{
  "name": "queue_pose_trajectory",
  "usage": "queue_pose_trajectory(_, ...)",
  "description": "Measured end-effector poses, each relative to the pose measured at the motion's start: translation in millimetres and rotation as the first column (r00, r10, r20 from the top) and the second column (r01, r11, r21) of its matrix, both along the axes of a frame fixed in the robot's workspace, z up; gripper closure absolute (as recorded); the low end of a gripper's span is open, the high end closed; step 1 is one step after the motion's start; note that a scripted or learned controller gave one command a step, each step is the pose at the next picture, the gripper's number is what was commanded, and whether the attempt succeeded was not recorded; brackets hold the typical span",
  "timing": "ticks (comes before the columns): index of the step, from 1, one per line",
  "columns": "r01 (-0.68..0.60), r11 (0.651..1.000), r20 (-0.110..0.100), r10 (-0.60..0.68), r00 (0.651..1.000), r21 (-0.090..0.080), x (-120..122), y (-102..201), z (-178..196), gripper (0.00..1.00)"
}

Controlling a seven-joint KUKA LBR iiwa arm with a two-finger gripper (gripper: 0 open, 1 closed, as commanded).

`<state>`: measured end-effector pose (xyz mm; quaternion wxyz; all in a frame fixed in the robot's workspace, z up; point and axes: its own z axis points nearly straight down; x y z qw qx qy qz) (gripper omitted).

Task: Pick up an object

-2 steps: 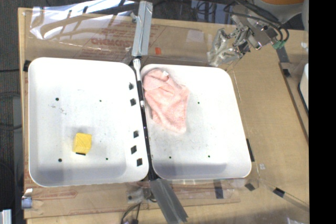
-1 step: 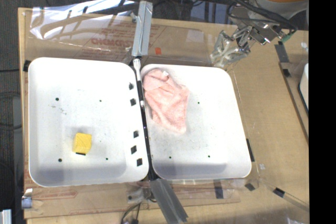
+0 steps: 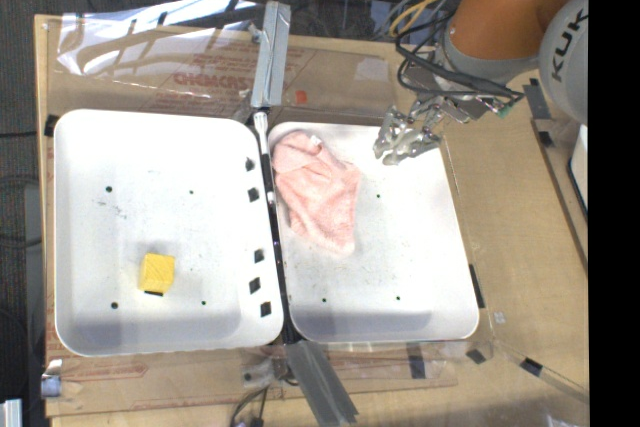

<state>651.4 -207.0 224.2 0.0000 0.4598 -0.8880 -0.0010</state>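
Pink cloth (image 3: 318, 190) lies in the right bin (image 3: 420, 260); the tool (image 3: 400, 143), nothing between its fingers, hangs above the brown bench (image 3: 515, 245).

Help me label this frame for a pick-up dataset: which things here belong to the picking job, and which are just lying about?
Part of the job:
- pink cloth, crumpled in the right bin
- yellow block, in the left bin
- gripper, above the right bin's far edge, nothing between its fingers

Just lying about:
- clear plastic sheet behind the bins
- wooden bench
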Motion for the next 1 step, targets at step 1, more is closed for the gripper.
queue_pose_trajectory(1,-0.319,0.948,0.003,0.319,0.948,-0.002,-20.2,-1.3,37.2,1.0)
